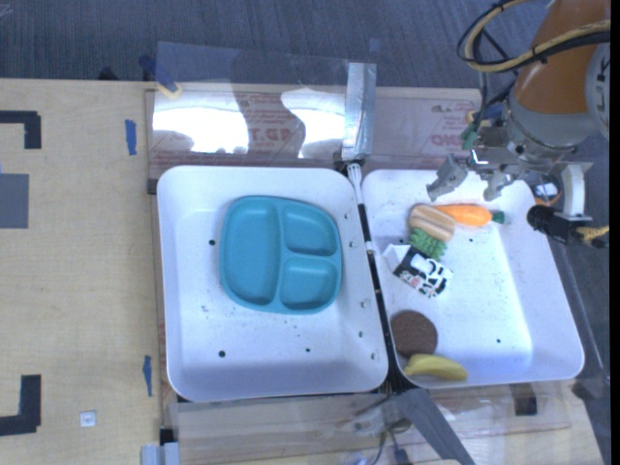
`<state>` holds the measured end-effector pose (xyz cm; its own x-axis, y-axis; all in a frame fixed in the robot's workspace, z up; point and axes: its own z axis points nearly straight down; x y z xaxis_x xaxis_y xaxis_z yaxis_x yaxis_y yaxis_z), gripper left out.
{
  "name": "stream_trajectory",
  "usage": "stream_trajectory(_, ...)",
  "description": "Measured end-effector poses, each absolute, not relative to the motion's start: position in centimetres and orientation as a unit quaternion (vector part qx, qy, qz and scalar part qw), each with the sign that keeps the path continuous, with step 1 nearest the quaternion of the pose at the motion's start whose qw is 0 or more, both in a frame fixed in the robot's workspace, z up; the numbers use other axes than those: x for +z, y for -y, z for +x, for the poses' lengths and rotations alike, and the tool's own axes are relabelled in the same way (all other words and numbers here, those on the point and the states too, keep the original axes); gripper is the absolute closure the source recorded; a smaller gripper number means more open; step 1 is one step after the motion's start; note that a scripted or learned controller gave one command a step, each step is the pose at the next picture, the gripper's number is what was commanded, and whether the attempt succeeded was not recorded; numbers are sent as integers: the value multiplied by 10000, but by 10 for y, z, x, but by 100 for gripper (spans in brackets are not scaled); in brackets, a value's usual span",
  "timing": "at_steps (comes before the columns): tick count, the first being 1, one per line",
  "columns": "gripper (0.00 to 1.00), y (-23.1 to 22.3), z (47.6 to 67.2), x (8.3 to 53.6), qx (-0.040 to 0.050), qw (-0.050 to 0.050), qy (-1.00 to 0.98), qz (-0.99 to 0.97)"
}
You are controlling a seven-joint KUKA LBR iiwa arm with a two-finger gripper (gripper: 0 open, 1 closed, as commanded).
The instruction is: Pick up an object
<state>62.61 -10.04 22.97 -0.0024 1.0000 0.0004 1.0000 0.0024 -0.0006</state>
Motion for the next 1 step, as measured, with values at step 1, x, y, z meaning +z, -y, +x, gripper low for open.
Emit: stream_trajectory(1, 0, 162, 637, 115, 50, 57, 7081, -7061)
